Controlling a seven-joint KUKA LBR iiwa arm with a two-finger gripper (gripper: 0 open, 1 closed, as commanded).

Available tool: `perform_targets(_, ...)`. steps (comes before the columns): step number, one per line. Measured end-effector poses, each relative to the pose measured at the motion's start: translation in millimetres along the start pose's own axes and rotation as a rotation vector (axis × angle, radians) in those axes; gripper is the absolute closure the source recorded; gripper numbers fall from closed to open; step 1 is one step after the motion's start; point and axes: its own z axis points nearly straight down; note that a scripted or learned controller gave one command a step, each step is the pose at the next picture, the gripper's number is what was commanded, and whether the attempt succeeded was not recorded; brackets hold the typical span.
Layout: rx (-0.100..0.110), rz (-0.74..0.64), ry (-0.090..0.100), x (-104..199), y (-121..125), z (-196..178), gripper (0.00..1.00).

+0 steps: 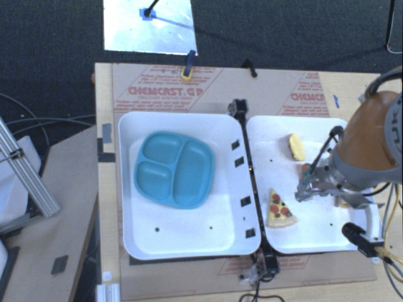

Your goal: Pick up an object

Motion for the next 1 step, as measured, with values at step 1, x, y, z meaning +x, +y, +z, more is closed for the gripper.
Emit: perform_targets(1, 0.001, -0.003, 0.001, 5.4, -0.1, 23.2, 1.0)
